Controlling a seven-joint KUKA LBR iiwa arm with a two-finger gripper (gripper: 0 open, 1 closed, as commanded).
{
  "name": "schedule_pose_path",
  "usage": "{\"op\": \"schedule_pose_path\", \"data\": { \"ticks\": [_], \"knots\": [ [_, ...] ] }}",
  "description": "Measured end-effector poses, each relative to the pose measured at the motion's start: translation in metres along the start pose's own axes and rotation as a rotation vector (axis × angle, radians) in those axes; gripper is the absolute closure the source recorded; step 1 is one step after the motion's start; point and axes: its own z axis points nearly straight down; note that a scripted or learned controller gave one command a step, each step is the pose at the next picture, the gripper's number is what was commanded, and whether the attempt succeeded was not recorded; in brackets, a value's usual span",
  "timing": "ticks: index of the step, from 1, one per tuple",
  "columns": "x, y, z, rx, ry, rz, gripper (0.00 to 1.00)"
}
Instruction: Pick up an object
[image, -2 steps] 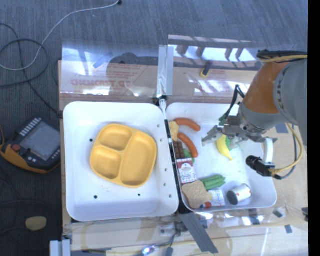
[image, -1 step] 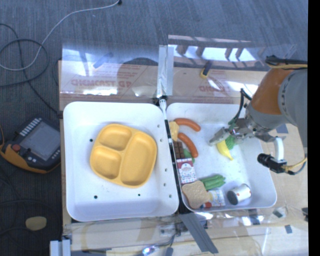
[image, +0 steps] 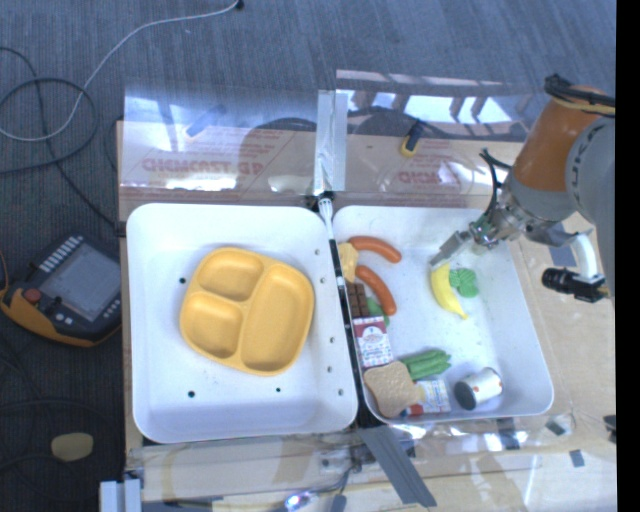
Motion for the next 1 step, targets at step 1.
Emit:
{"op": "schedule_pose_path", "data": {
  "ticks": [1],
  "knots": [
    [0.0326, -0.0277, 0.0239, -0.005, -0.006, -0.15, 0.0]
  ]
}}
